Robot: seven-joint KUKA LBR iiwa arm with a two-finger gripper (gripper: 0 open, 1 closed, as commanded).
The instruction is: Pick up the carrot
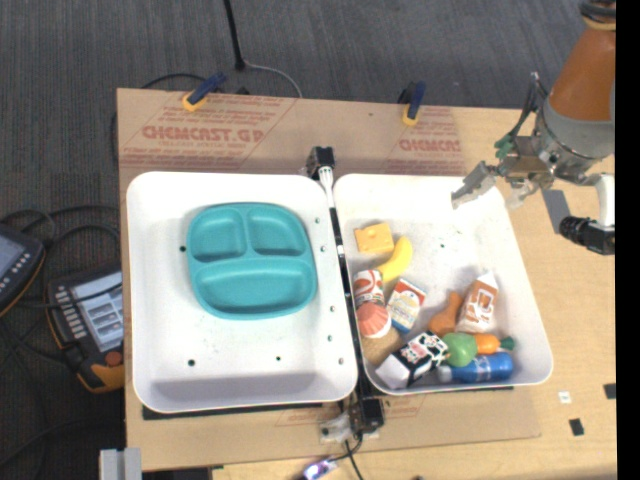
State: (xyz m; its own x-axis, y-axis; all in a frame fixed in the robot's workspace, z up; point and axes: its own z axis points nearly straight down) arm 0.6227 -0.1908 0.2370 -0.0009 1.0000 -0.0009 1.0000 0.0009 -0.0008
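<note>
The carrot (446,313) is a short orange piece lying at a slant in the right bin (497,230), between a small milk carton (405,303) and an orange juice carton (481,302). A green leafy piece (461,348) lies just below it. My gripper (496,189) hovers over the bin's far right corner, well behind the carrot. Its two fingers are spread apart with nothing between them, so it is open.
Crowded into the right bin are a cheese wedge (374,238), a banana (398,259), a red-and-white can (369,289), a black-and-white carton (421,352) and a blue bottle (480,368). A teal divided plate (252,260) lies in the left bin (160,358).
</note>
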